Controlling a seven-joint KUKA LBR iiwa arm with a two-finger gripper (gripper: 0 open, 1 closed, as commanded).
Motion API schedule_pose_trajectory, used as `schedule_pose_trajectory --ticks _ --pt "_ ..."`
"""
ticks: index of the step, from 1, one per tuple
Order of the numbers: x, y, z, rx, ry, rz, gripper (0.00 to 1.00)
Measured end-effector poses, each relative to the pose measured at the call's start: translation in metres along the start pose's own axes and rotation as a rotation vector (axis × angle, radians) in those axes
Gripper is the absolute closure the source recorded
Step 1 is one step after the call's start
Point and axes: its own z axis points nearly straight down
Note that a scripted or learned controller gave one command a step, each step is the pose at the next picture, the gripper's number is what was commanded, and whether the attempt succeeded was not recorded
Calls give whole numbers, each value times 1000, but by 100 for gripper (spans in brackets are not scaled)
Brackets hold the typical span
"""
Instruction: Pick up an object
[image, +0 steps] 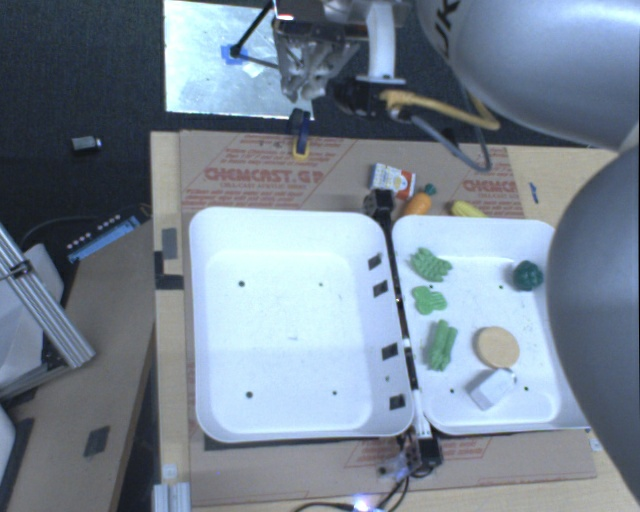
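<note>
My gripper (302, 98) is raised beyond the far edge of the left bin (210, 240), over the cardboard sheet. Its fingers are drawn together to a point. A small blue and yellow object (300, 136) hangs straight down from the fingertips, pinched at its blue top end. The right bin (540, 235) holds three green toy pieces (431, 265) (429, 298) (441, 344), a dark green ball (528, 275), a tan round disc (496, 347) and a white block (490, 388).
On the cardboard behind the right bin lie a white and red packet (390, 180), an orange carrot-like toy (416, 204) and a yellow piece (466, 210). A yellow cable (440, 108) trails from the wrist. An aluminium frame (40, 310) stands at the left.
</note>
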Motion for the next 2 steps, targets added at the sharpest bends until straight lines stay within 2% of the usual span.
schedule_pose_trajectory --ticks 1,2 --pt "-1 -8 -10 0 0 1 100" --pt "2 -93 14 7 1 -3 100"
